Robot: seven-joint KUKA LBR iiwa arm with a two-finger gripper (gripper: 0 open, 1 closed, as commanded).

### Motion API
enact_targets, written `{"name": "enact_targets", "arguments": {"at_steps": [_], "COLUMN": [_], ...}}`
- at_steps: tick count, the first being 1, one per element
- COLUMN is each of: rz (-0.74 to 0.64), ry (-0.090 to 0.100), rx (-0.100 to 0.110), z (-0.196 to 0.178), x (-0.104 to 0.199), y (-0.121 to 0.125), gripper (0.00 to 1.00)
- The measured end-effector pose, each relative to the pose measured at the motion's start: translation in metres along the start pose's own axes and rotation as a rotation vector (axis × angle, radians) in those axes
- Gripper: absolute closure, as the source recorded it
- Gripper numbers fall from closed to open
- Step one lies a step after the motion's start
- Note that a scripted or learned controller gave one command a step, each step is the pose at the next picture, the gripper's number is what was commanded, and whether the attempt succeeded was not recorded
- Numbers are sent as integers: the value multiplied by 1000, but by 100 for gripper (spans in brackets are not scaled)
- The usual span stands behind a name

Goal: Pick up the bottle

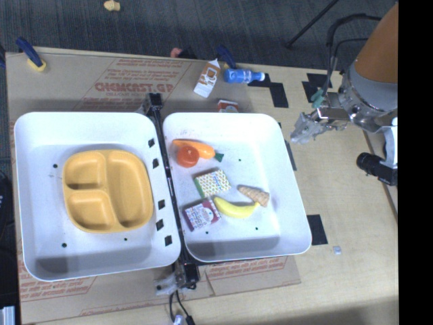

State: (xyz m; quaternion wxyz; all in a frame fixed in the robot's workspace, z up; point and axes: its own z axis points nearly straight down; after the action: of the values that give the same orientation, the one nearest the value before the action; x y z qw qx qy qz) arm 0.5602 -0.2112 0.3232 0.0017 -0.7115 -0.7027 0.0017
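Note:
A small blue bottle point(241, 76) lies on its side on the bench, just behind the right bin's far rim point(223, 116) and outside it. My gripper point(303, 130) hangs over the bench to the right of that bin's far right corner, well away from the bottle and lower in the view. It has nothing in its grasp that I can see. The grey arm with its orange band comes in from the upper right.
A small carton point(207, 78) lies left of the bottle. The right bin holds a carrot point(197, 147), tomato point(187, 157), green box point(212, 182), red box point(201, 214), banana point(236, 208) and cone point(254, 194). A yellow divided plate point(108, 189) sits in the left bin.

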Motion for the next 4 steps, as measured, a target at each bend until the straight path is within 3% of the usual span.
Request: {"name": "enact_targets", "arguments": {"at_steps": [1,2,3,4], "rz": [-5,351,521,628], "ry": [0,1,2,2], "rx": [2,1,1,2], "z": [-10,2,85,112], "x": [0,2,8,41], "y": [0,-46,-84,-84], "gripper": [100,100,100,100]}}
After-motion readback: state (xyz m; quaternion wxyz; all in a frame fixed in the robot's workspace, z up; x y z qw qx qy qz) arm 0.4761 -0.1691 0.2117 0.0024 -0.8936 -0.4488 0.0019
